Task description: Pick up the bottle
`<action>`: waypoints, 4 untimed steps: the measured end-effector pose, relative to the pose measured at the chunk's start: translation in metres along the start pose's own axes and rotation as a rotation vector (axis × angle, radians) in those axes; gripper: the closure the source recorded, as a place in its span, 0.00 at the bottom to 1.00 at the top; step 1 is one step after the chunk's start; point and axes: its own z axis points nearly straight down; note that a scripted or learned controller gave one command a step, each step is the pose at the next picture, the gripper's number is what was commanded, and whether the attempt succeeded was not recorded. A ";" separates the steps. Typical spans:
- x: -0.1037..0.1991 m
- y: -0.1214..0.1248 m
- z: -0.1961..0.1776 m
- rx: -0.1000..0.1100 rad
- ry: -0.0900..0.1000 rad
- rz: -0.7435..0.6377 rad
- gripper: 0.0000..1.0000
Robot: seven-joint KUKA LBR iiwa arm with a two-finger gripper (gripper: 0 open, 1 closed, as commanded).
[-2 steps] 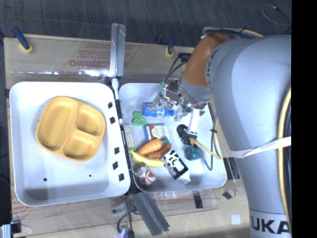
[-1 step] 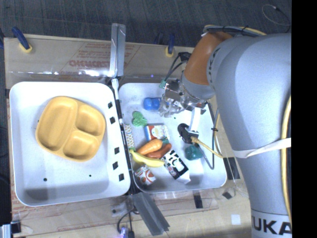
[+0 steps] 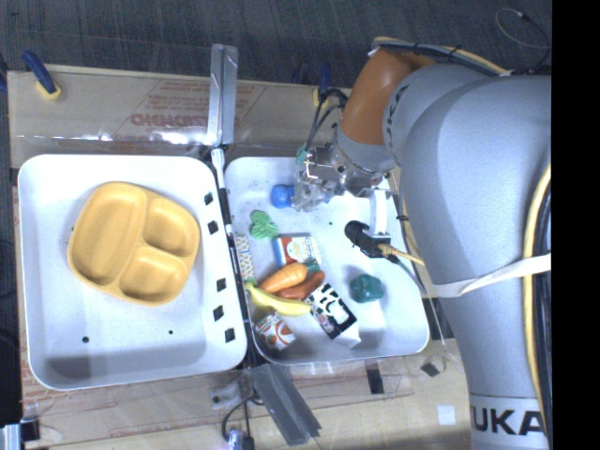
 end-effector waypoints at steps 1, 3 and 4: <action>0.021 -0.008 0.019 -0.002 0.000 0.377 1.00; 0.165 -0.024 -0.171 -0.015 0.009 0.905 1.00; 0.286 -0.080 -0.078 -0.011 0.003 0.739 1.00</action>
